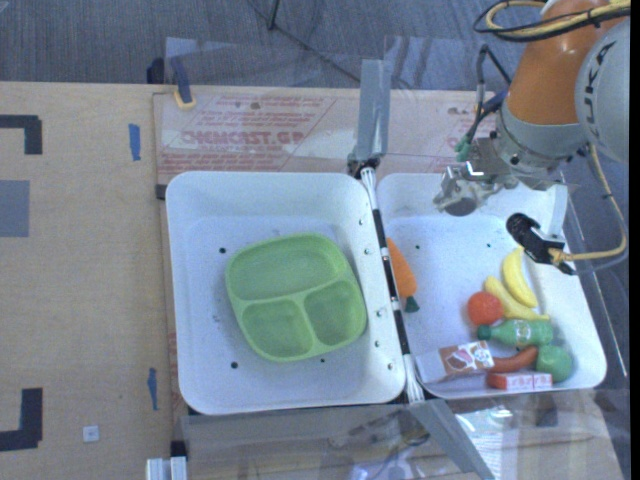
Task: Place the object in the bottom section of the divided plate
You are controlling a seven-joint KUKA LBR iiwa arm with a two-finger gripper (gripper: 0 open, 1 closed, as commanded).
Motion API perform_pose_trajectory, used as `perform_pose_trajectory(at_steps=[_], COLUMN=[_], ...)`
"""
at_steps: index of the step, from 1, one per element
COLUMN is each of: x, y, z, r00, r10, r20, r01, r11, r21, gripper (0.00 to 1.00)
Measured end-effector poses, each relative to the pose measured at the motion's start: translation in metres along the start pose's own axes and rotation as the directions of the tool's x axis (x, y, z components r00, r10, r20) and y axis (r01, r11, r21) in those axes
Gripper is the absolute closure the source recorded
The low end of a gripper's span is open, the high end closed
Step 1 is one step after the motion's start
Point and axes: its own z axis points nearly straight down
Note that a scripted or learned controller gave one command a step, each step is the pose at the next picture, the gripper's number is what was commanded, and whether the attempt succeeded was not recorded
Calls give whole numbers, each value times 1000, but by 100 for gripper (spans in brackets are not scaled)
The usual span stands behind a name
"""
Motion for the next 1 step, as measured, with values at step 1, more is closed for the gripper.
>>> perform_pose_trajectory(at_steps=[1], x=[91], y=[4], z=[-6], r00=[936], r10=[-351], r20=[-2], r01=[351], r11=[936], r21=[-1], gripper=[100])
